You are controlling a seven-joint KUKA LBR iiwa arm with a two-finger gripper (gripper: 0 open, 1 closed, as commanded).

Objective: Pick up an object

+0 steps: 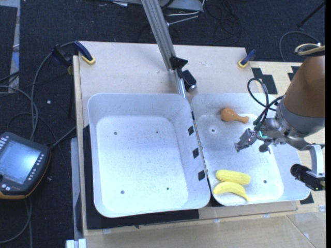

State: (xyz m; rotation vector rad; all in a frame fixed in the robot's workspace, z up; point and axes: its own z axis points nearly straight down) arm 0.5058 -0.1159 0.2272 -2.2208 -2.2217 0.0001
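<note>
Camera view looks down on three candidates for the pick, all lying in the right bin (207,138): an orange drumstick-shaped toy (232,115) at the far side, and two yellow pieces at the near side, a corn cob (234,176) with a banana (230,189) just beside it, nearer the bin's near rim. None of them is lifted; each rests flat on the white floor, so the pick itself looks not yet done and everything from the closing of the grip to the lift is left. The gripper (247,140) hangs over the middle of the right bin, between the drumstick and the yellow pair and apart from all three, reaching in from the right on the grey arm (302,107) with its orange upper part. Nothing sits between its tips that I can make out, and it touches none of the toys; whether it sits on the bin floor or just above it is not plain from this slant. How the tips stand, spread or pressed together, I cannot tell, since they are small and dark against their own shadow. My judgement is that the drumstick is the closest target, though the yellow pair is little farther. The left bin (139,154) holds no toys
</note>
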